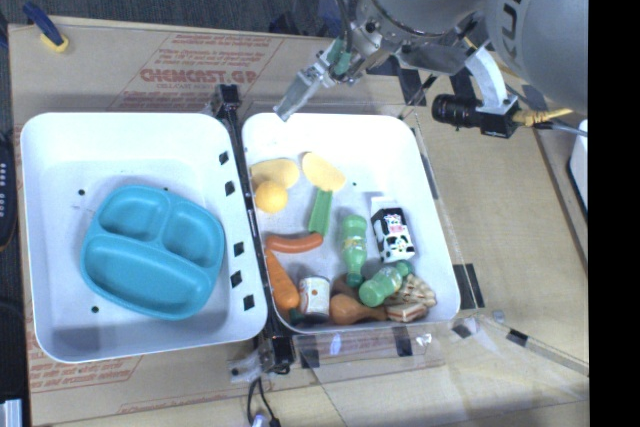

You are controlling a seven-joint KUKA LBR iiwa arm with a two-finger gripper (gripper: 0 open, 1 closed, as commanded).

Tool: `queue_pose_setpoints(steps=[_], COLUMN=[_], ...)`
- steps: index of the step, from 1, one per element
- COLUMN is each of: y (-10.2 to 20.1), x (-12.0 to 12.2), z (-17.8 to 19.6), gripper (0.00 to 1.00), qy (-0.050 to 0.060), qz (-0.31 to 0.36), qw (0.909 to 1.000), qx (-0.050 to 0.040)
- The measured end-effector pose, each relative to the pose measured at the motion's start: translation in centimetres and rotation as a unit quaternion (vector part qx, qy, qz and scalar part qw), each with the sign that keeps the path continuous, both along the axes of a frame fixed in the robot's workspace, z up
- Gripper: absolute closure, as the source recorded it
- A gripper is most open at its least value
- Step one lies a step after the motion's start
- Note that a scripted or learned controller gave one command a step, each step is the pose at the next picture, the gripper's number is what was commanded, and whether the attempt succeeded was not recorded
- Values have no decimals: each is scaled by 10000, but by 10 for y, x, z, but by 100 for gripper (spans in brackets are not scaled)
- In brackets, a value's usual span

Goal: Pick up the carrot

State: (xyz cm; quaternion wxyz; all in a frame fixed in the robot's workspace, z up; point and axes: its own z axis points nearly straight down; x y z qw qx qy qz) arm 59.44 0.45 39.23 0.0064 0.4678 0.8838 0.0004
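The carrot (282, 282) lies along the right bin's (425, 177) left wall, below a sausage (294, 241). The gripper (296, 99) hovers above that bin's far rim, carrying nothing; its opening cannot be told. This looks like approach: next it likely must travel down toward the carrot.

the carrot (282, 283) looks like smooth, matt orange plastic. the blue tray (150, 251) is glossy plastic, the white bins (60, 150) smooth plastic, the bench (200, 65) matt printed cardboard.
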Motion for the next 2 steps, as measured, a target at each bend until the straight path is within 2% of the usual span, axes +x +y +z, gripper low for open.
queue_pose_setpoints(steps=[1, 2], y=[115, 112], x=[-6, -3], z=[-177, -162], gripper=[0, 100], qy=[145, 113], qz=[-1205, -1183], qw=[9926, 9929], qx=[5, -19])
